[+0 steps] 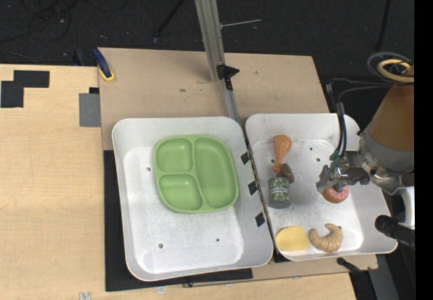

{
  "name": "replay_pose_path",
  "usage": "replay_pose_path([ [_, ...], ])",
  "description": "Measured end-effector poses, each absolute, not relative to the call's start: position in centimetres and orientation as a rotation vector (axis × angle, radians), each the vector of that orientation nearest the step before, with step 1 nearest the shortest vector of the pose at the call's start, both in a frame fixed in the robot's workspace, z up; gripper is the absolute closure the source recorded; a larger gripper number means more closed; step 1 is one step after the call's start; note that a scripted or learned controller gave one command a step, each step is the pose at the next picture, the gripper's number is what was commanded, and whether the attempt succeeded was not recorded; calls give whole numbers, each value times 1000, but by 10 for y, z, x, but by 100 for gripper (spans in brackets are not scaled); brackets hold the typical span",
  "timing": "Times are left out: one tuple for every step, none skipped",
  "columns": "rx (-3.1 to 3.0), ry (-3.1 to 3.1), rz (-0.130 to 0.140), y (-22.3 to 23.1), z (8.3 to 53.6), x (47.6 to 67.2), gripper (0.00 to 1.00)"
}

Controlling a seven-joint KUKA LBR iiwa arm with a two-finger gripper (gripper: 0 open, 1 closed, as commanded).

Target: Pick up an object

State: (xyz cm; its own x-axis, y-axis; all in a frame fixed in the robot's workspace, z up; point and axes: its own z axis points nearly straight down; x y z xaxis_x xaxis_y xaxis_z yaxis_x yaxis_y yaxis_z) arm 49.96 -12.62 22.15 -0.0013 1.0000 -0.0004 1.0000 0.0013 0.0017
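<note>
Right bin, arm low from right, gripper over red object

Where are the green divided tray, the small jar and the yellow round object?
green divided tray [196, 173]: camera view, on its central divider.
small jar [279, 191]: camera view, on its side wall.
yellow round object [292, 239]: camera view, on its top middle.

No legible text anywhere, the small jar's label perhaps printed but too blurred.

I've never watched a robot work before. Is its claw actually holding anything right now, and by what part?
It cannot be told. The gripper sits right over a small red object in the right bin, hiding any contact.
</note>
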Motion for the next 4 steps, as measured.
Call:
replay_pose_path([
  [2217, 2221, 3, -123, 281, 507, 100],
  [2220, 2229, -3, -71, 261, 515, 100],
  [2221, 2227, -4, -26, 248, 513, 100],
  [2220, 2228, -4, 28, 237, 509, 100],
])
